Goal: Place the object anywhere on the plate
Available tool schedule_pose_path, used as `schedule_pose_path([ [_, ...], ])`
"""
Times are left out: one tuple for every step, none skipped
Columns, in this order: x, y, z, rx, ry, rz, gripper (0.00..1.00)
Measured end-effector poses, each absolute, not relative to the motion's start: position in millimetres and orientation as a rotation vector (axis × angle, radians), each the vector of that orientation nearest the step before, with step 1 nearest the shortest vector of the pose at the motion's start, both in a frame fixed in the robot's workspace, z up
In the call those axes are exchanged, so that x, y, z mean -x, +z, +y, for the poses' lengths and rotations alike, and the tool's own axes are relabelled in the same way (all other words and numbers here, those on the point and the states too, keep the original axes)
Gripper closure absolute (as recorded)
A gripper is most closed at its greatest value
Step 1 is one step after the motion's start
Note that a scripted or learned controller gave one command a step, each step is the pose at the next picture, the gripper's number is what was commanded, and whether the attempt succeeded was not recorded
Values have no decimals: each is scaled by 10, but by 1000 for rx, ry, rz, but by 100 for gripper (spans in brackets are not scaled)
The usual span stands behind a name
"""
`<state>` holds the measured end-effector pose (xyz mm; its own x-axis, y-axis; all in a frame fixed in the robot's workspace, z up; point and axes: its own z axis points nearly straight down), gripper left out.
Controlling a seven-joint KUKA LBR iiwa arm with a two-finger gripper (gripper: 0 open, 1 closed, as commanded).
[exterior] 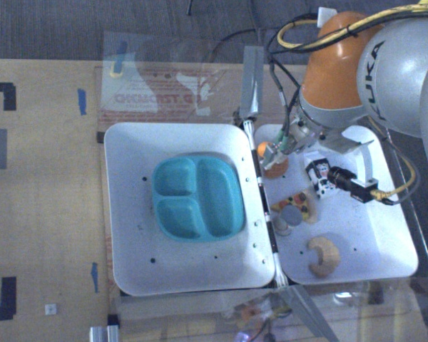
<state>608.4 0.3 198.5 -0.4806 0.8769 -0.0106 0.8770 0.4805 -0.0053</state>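
Wooden bench (43,212), smooth teal divided plate (197,197)

A pale wooden bench (43,212) marked with black tape corners (3,95) and blue tape strips (81,102); beyond its far edge, dark grey carpeted floor (93,6)

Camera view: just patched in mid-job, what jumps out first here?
The teal plate, split into three compartments, sits in the left bin. The arm, grey and orange, leans over the right bin from the right, with its gripper low near that bin's upper left corner, by an orange item. Nearer the front lie a curved tan piece and a small cluster.
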Motion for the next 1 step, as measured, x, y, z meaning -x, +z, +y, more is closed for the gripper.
schedule_pose_path([
  [-6161, 1878, 736, -1452, 4, 2781, 100],
])
